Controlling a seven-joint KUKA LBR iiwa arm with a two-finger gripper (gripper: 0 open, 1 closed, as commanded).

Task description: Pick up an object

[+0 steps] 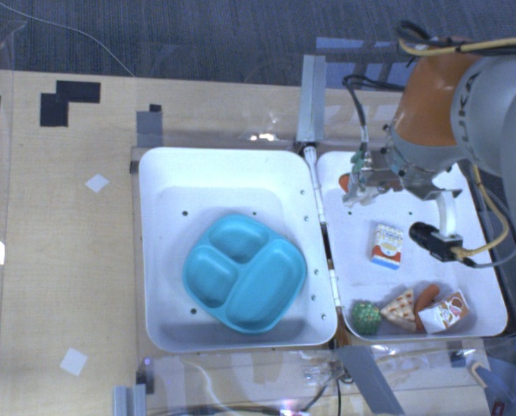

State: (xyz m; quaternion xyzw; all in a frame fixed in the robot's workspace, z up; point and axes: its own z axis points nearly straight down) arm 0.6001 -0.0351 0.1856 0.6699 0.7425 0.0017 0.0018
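A pale wooden bench point(58, 258) carries everything here. Two shallow white bins sit directly on it, side by side and touching along their inner edges: the left bin point(166, 232) and the right bin point(357, 267). Black tape patches point(67, 102) are stuck flat to the bench top near its far left corner, with small pale squares point(96, 182) scattered on the wood closer in.
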